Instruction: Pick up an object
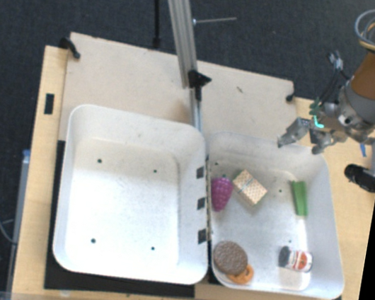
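A small block [249, 188] is seen lying in the right bin [328, 228], near a green stick [299, 198]. The gripper [303, 139] is held spread apart with nothing in it, above the bin's far edge. Nothing is picked yet; it must be brought down.

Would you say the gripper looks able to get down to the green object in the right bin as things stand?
Probably yes. The gripper hangs above the right bin's far rim, and the green object lies just below it, apart from the other items, with nothing over it.
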You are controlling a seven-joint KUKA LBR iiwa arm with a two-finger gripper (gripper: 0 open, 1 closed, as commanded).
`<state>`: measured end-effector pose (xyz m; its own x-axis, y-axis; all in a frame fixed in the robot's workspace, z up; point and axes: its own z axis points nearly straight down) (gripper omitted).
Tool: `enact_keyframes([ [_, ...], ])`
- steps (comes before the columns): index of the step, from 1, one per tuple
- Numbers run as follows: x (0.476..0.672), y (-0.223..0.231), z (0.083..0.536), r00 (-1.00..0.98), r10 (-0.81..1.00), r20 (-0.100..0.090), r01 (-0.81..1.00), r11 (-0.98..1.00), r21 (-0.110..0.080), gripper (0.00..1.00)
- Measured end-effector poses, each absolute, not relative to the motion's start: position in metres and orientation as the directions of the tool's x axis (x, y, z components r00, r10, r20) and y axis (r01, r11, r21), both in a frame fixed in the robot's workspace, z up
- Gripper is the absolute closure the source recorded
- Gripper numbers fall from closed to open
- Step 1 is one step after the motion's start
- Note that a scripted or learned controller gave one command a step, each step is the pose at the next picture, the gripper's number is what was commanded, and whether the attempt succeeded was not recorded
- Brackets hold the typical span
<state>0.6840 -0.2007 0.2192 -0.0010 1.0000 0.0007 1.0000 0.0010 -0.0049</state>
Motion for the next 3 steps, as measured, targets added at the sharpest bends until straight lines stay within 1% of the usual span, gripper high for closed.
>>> enact_keyframes([
  [1,0.685,-0.201,0.223,-0.004,1.0,-0.003,1.0,0.004,-0.001,0.0],
  [2,0.68,-0.209,0.163,0.001,1.0,-0.002,1.0,-0.001,-0.004,0.0],
  [3,0.686,-0.206,0.104,-0.004,1.0,-0.002,1.0,0.004,-0.005,0.0],
])
